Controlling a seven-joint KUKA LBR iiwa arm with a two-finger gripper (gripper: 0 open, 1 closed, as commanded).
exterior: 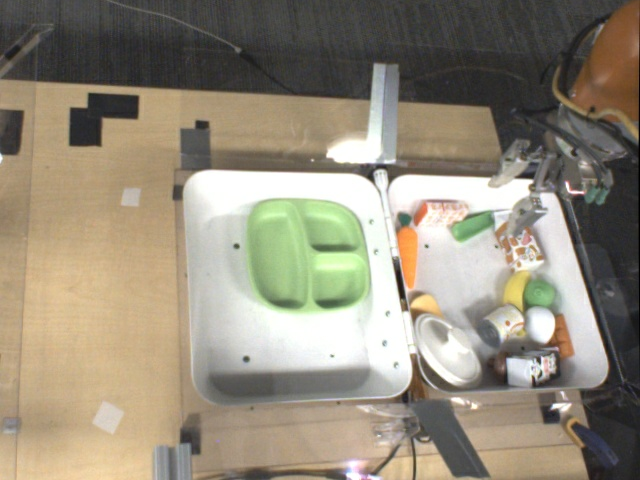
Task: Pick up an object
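My gripper (519, 188) hangs over the far right corner of the right bin (590, 268), its two fingers spread apart with nothing between them. One fingertip (527, 211) hovers just above a small patterned carton (522, 250). To its left lie a green cucumber (472, 226), a red and white packet (440, 212) and a carrot (407, 251). Nearer the front sit a yellow fruit (515, 289), a green ball (541, 293), a white egg (540, 323), a small can (503, 322), a silver lid (446, 351) and a black and white carton (530, 368).
The left bin (220, 348) holds a green divided plate (305, 253). A metal post (385, 113) stands behind the ridge between the bins. The orange band of the arm (605, 68) rises at the upper right.
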